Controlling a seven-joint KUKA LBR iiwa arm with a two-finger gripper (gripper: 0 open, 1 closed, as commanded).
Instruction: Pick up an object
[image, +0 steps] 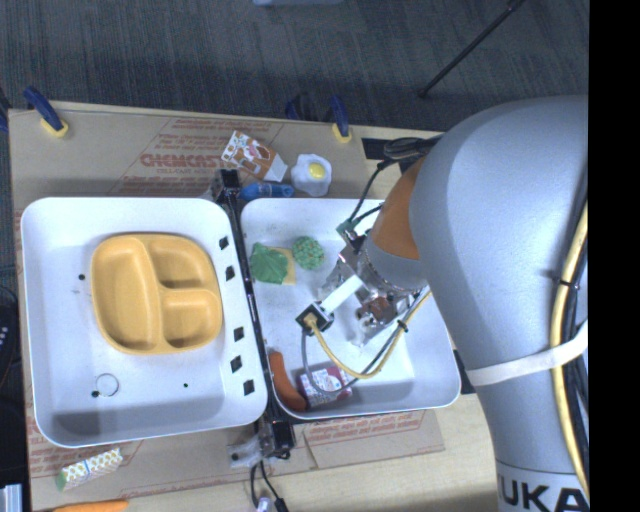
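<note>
Overhead, end effector (375, 308) low in right bin (430, 375), grip state unreadable, green broccoli (308, 251) and green-yellow sandwich toy (270, 264) just left, dark packet (325, 383) near front wall, yellow tray (157, 291) in left bin (50, 300).

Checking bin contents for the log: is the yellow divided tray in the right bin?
No, the yellow divided tray lies in the left bin.

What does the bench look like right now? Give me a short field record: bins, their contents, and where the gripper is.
left bin: shallow white bin holding a yellow three-compartment plastic tray
right bin: shallow white bin
right bin contents: green toy leaf piece, green bumpy ball, orange toy carrot, dark red packet
gripper: over the right bin's middle
grasp: cannot tell
</note>
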